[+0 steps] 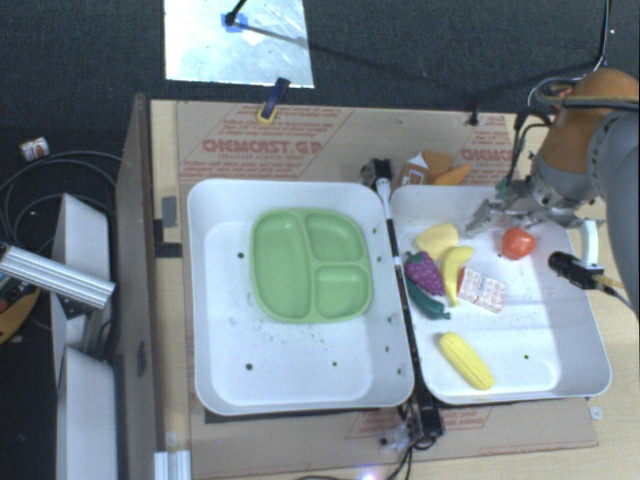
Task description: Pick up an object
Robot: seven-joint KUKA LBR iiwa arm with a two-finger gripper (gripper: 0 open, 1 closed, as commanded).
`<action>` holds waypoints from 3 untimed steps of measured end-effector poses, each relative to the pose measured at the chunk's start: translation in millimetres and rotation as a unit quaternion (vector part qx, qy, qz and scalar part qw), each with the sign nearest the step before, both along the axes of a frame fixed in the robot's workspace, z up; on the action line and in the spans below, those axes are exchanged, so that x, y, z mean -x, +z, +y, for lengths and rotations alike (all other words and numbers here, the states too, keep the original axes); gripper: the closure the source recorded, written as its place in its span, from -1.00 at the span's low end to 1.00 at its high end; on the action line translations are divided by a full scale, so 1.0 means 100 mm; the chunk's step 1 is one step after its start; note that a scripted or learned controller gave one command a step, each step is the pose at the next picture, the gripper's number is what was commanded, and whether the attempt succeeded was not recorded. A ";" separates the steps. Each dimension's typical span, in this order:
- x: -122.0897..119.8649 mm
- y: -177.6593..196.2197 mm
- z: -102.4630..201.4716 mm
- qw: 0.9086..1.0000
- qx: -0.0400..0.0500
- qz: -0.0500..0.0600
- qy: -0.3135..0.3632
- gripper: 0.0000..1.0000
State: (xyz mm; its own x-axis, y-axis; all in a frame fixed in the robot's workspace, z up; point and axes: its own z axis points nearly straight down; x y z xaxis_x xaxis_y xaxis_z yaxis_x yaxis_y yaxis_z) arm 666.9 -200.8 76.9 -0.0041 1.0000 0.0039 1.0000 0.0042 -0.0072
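arm's jaws (497,211) hang just above and left of the tomato (517,242), likely lining up a grab; i cannot tell their width. corn (466,359) lies well below the tomato.

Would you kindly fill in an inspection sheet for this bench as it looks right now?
Surface: two white bins side by side, left bin and right bin, on a cardboard sheet.
Job's things: in the right bin, a tomato, banana, grapes, corn cob and a small packet.
Clutter: a green divided plate in the left bin.
Grippers: gripper low over the right bin's far side, left of the tomato.
Cables: black cables coiled on the left.
Surroundings: a shiny sheet on dark floor.
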 end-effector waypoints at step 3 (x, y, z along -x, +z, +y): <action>0.13 0.19 -0.06 1.000 0.004 -0.006 0.000 -1.00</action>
